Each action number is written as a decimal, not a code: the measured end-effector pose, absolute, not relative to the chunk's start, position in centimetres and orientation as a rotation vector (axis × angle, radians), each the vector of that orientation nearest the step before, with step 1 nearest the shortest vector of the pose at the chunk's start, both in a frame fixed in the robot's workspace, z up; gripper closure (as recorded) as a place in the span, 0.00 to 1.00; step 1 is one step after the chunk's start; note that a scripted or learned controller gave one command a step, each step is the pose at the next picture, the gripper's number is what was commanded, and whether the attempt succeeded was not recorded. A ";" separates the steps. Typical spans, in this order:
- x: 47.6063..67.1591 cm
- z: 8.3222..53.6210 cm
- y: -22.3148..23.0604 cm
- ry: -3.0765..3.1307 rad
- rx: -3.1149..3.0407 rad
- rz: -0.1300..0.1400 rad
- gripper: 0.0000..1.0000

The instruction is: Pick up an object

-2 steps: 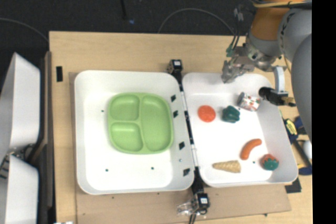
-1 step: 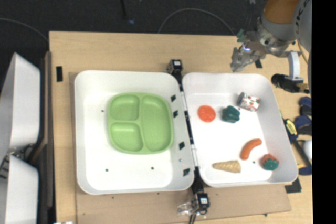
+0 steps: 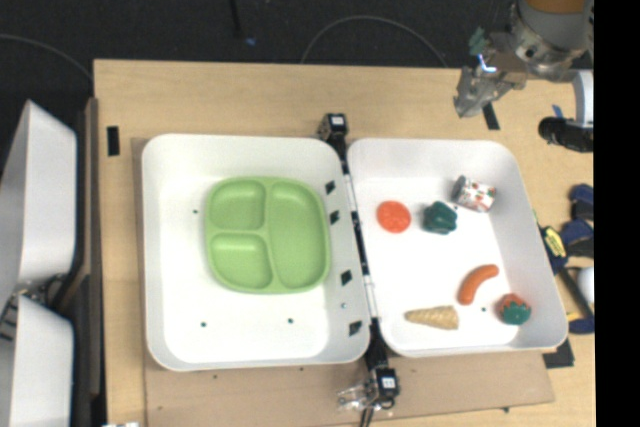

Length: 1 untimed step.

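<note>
Evidently the grey two-finger gripper [image 3: 478,95] hangs beyond the right white plastic bin [image 3: 505,160], nothing held; its fingers perhaps apart, I cannot tell; the orange plastic sausage [image 3: 477,283] lies loose, well apart from neighbours, graspable.

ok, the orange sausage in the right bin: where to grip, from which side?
Grip the orange sausage at mid-length, coming straight down, fingers closing across its narrow width. It lies flat on a diagonal with bare floor on both long sides; the gripper would probably need turning to match.

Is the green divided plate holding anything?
Empty. The green divided plate lies flat in the left bin, and all three of its compartments show bare green; the toy pieces lie in the right bin.
</note>
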State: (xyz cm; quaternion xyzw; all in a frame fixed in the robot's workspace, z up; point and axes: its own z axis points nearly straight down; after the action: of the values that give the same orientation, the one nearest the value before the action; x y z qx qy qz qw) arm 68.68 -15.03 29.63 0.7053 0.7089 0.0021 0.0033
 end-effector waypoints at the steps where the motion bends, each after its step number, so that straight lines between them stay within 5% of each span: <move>1: 65.6 27.9 -10.5 2.226 2.217 -0.002 1.00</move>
State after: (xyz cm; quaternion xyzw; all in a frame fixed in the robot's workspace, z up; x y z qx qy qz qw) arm 65.64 -10.51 27.92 0.7057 0.7086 -0.0007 -0.0003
